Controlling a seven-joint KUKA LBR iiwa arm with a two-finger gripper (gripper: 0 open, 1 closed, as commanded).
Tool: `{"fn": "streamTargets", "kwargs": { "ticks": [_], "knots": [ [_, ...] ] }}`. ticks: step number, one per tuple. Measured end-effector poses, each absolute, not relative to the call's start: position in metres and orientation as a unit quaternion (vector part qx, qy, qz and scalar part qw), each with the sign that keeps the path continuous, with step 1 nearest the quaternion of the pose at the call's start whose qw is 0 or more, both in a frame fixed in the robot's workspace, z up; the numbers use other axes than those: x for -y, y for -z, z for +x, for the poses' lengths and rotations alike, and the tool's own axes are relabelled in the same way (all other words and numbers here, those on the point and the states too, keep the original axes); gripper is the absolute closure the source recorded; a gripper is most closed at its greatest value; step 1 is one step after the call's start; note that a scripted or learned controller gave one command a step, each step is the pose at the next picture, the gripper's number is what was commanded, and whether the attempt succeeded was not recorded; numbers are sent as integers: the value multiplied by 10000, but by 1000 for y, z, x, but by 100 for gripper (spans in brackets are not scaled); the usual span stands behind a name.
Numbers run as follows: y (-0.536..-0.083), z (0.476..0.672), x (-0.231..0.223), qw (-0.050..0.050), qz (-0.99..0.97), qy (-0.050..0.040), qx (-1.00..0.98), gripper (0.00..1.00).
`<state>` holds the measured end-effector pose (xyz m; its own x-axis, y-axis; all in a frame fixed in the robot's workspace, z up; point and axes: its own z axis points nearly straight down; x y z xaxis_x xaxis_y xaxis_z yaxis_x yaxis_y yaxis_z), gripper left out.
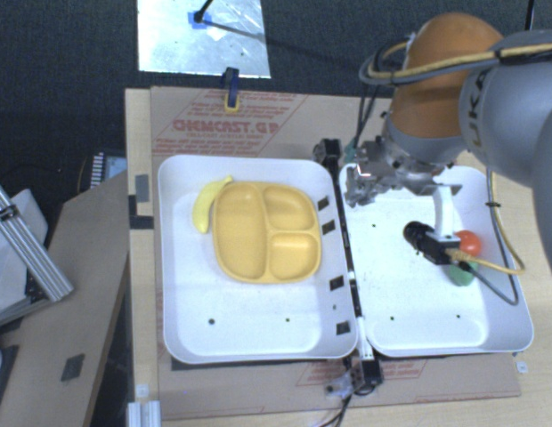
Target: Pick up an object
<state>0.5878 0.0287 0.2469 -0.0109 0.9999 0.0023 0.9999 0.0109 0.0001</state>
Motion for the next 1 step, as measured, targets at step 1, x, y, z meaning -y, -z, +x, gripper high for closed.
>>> {"fn": "streamTargets", "kwargs": {
  "ticks": [1],
  "knots": [
    [-245,582,-81,7,-7034,8,7108,100]
  ]
}}
